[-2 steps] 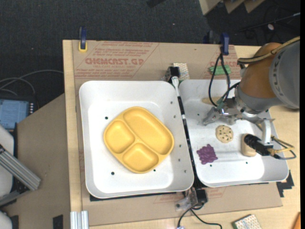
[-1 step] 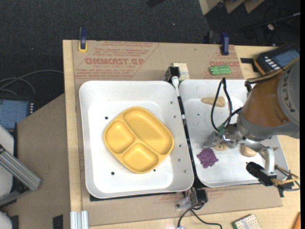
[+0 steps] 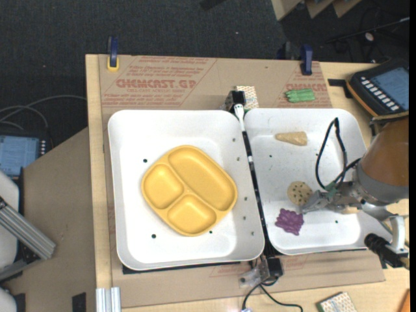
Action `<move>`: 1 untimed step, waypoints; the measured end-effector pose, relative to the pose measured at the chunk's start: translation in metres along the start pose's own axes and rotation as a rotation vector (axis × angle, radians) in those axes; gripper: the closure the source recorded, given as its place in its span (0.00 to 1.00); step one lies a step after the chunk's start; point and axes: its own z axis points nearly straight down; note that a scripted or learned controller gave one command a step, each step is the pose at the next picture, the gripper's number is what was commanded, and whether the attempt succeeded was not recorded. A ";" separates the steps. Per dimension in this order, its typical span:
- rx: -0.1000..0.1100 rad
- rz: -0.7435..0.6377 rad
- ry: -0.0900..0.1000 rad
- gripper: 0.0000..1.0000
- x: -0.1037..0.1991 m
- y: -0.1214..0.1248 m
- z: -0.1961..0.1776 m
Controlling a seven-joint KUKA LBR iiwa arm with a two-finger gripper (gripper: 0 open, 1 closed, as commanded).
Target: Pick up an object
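Reaching in from the right, we note the gripper (image 3: 313,202) low in the right bin (image 3: 344,242), its open or closed state indeterminable, with the cookie (image 3: 298,192) just left of its tip and the purple piece (image 3: 289,221) slightly nearer the bin's front.

1. Across the upper middle of the frame, the brown board (image 3: 162,77) under the bins carried red printing that read "CHEMCAST G.P".
2. Smaller red lines above and below that word were too fine to read.
3. At the upper right, a second red print near the green object (image 3: 299,96) was too blurred to read.
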 end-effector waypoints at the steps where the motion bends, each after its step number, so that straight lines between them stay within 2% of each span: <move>1: 0.000 -0.005 -0.003 0.00 0.082 0.001 0.001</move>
